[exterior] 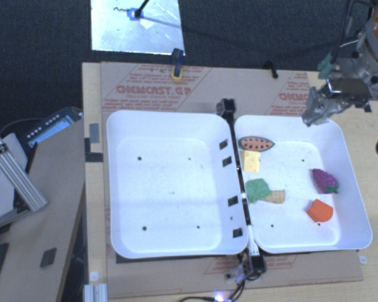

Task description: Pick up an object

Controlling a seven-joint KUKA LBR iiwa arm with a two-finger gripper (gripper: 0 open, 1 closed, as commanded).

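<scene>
The gripper [316, 110] hangs at the upper right, over the far right corner of the right bin [349, 168], its grey fingers pointing down and to the left toward the bin's rim; nothing is visible between them, and the view does not settle whether they are parted or closed (they blur into one pale shape). The things to pick all lie in the right bin. Nearest the gripper, by the far edge close to the divider, is a flat orange oval with dark spots [256, 144], and just below it, touching or nearly so, a yellow block [251, 162]. Further toward the front lies a green lump [257, 189] with a small tan piece [276, 197] against its right side. On the bin's right side, well apart from these, sit a purple lump [325, 180] and, just in front of it, an orange block [320, 211]. The left bin [123, 168] stands beside it, the two meeting along a dark central strip.
</scene>
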